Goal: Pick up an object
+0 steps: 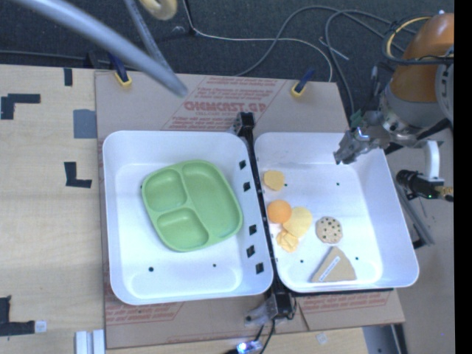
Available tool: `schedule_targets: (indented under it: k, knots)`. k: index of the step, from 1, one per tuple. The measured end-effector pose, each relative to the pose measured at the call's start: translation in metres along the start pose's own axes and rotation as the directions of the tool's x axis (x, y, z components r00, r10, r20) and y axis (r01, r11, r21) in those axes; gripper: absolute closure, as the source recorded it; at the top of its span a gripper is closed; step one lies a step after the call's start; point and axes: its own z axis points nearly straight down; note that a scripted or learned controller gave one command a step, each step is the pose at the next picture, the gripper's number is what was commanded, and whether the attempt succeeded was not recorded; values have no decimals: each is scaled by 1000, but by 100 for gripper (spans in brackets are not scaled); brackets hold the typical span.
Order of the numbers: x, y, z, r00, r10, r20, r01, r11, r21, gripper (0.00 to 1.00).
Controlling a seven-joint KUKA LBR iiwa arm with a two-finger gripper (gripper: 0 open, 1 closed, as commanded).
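The right bin (376,198) holds several play-food pieces: a pale yellow round (273,180), an orange ball (279,212), a yellow lumpy piece (295,226), a chocolate-chip cookie (329,229) and a tan wedge (334,266). My gripper (346,152) hangs over the bin's far right corner, well away from all of them, pointing down and left. Nothing shows between its tips.
The left bin (122,198) carries a green three-compartment plate (192,204). A black divider clip strip (251,190) runs between the bins. Cables (295,28) trail across the dark floor behind the bench. Orange clamps (301,88) hold the cardboard base.
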Motion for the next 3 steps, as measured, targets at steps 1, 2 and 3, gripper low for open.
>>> schedule_targets:
  k: [1, 2, 3]
  knots:
    - [-8, 0, -47, 1000, 0, 1, 0, 1000, 0, 100]
    - [49, -20, -42, 1000, -3, -1, 3, 1000, 5, 100]
    - [102, -30, -24, 1000, -3, -1, 3, 1000, 6, 100]
